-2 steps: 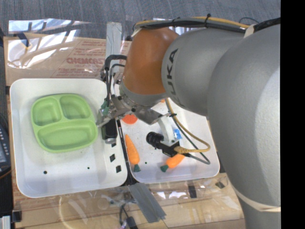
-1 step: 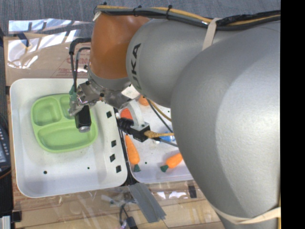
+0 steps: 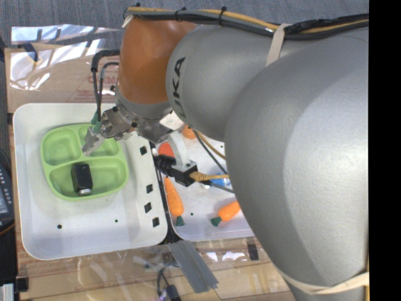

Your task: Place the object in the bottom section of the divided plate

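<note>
The grey arm [image 3: 276, 118] covers most of the right bin [image 3: 200, 227], where carrots [image 3: 173, 196] lie near its left wall. In the left bin [image 3: 37, 231] sits the green divided plate [image 3: 56, 146], with the black object [image 3: 81, 178] in its bottom section. The gripper [image 3: 94, 142] hangs over the plate's upper right section, fingers slightly spread, pinching nothing

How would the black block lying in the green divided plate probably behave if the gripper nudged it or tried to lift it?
The black block looks boxy and flat-sided, so it would probably slide rather than roll. It lies flat in the bottom section of the green divided plate, so tipping seems unlikely. Its crisp edges suggest it is stiff, not floppy.
</note>
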Controlling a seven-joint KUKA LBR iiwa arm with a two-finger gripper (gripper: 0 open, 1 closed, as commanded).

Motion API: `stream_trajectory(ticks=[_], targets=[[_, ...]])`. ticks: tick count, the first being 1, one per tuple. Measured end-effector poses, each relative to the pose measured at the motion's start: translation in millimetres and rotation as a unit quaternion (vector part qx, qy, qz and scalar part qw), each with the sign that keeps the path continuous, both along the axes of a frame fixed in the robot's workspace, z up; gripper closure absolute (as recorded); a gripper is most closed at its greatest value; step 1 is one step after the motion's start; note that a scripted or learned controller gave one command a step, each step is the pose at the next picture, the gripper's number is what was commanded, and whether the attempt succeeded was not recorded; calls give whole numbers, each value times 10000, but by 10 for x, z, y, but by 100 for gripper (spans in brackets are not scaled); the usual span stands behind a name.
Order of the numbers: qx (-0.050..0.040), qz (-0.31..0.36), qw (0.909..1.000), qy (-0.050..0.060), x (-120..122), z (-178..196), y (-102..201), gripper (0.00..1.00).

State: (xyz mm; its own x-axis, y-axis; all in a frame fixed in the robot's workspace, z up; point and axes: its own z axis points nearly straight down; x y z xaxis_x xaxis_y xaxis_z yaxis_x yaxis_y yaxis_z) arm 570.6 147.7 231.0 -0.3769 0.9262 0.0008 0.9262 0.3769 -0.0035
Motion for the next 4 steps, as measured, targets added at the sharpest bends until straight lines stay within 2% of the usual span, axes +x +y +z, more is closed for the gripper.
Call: stream_trajectory(ticks=[1,2,3,4], targets=[[0,306,9995,-8,334,258,-377,0],[-4,-1014,9948,-18,801,613,-1175,0],[-9,-777,9970,-11,853,539,-2810,0],[-2,177,9998,-29,864,1194,-3525,0]])
